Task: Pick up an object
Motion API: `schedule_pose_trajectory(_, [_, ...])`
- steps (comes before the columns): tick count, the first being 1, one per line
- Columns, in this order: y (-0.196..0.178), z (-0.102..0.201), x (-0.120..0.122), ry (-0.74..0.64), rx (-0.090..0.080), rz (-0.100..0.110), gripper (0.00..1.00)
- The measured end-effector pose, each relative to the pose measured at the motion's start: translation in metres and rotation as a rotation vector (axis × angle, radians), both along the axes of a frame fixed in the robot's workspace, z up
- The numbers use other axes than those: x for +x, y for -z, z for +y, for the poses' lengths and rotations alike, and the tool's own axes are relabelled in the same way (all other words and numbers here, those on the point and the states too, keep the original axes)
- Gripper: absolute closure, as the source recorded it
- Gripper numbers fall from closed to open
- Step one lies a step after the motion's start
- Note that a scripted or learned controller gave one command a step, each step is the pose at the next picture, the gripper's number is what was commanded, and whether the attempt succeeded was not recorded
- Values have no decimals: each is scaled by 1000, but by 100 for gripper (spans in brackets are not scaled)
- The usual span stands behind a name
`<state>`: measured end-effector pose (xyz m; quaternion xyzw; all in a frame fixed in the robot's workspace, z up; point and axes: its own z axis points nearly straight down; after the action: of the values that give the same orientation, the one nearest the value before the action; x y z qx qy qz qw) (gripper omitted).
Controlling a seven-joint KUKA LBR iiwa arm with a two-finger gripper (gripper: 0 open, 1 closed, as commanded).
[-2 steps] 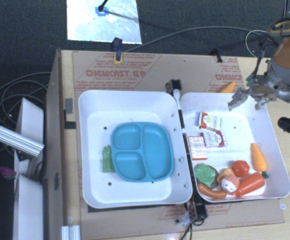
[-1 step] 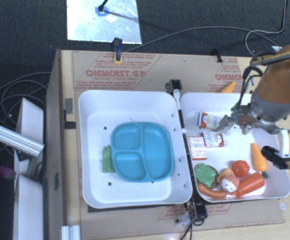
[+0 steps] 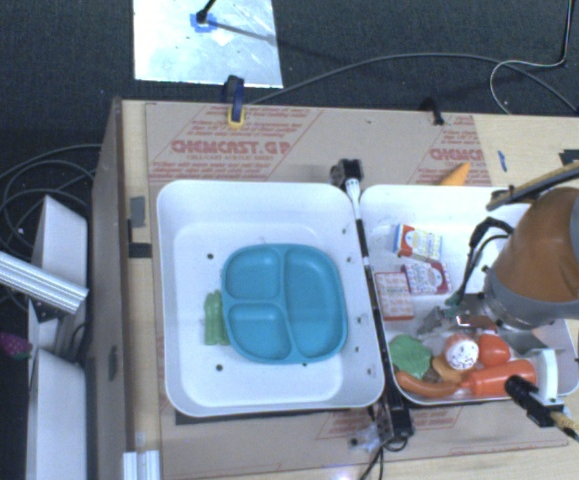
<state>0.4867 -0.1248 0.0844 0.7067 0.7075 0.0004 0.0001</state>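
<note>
Orange-banded grey arm [image 3: 554,258] is lowered over the right white bin [image 3: 439,200] above clustered toy food [image 3: 459,363], nothing is seen lifted, the grasp is judged pending, and the hand's state cannot be told

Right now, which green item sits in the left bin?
The pale green piece beside the blue divided plate's left edge. The darker green leafy item lies in the right bin.

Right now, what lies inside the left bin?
A blue divided plate lies flat in the left bin, with a green item against its left edge. Whatever the plate covers is hidden.
</note>
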Motion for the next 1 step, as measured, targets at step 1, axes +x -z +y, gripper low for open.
schedule_pose_trajectory(1, [-37,-30,91,-1,-2,-4,0])
